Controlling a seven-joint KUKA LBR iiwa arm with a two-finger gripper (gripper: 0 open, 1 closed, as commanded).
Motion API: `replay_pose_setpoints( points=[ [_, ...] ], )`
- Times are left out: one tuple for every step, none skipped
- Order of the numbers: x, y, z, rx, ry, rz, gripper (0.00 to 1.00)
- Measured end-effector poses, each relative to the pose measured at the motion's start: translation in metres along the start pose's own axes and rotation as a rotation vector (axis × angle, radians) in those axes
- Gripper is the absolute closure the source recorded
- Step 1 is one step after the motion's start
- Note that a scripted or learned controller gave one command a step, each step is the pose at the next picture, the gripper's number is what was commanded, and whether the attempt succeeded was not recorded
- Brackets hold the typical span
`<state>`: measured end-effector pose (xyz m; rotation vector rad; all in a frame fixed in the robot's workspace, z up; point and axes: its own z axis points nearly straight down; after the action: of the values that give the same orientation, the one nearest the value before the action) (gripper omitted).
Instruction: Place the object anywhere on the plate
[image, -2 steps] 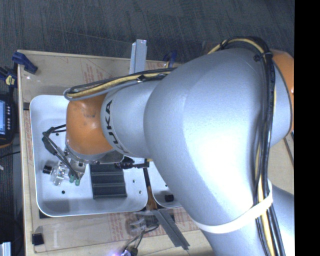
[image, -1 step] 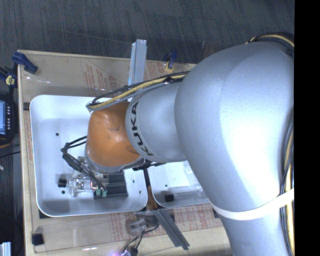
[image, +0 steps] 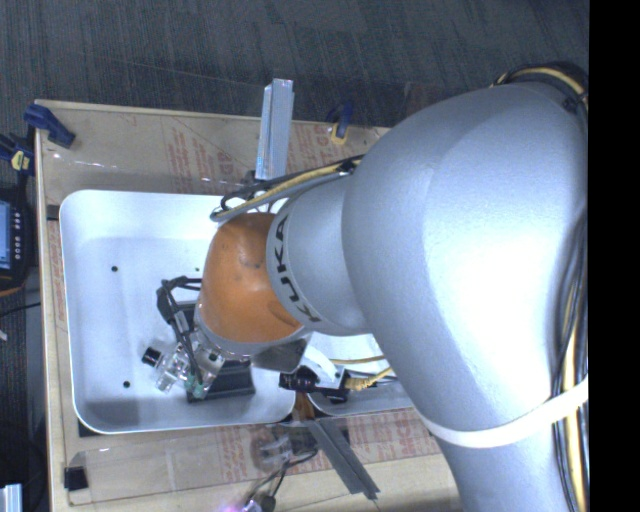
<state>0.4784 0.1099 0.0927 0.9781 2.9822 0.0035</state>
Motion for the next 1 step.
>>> replay_pose_setpoints(
  points=[
    [-0.0037, -0.0080, 0.0012, 0.004, 0.006, -0.362, 1.00]
  ],
)
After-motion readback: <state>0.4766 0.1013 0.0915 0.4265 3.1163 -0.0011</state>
